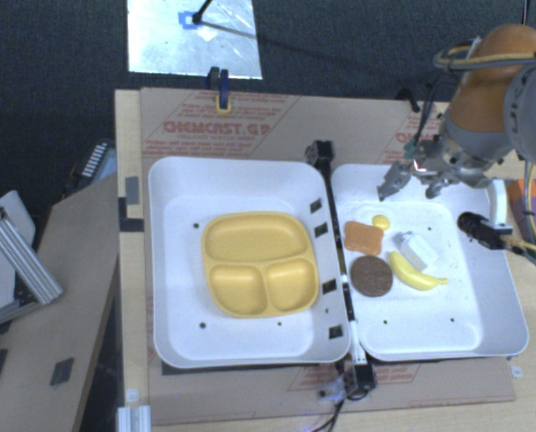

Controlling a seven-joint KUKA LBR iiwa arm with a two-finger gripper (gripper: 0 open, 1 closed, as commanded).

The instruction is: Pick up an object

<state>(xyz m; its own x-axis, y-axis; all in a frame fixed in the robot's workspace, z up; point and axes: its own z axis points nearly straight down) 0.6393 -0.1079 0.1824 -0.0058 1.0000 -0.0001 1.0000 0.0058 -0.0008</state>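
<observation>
Gripper [415,184] hovers, fingers spread wide, empty | items just below-left: toast [364,237], cookie [372,276], banana [417,273] | drop straight on 1, perhaps toast, centre before closing

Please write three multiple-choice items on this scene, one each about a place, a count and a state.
1. Where does the yellow divided tray lie?
A. left bin
B. right bin
C. on the cardboard

2. How many compartments does that tray have?
A. two
B. three
C. five

3. How does the pincer stand?
A. clamped on the banana
B. pressed into the tray
C. above the right bin's far edge, holding nothing

Key: 1 A, it sits in the left bin; 2 B, one wide compartment and two small; 3 C, the banana lies apart in the right bin.
</observation>
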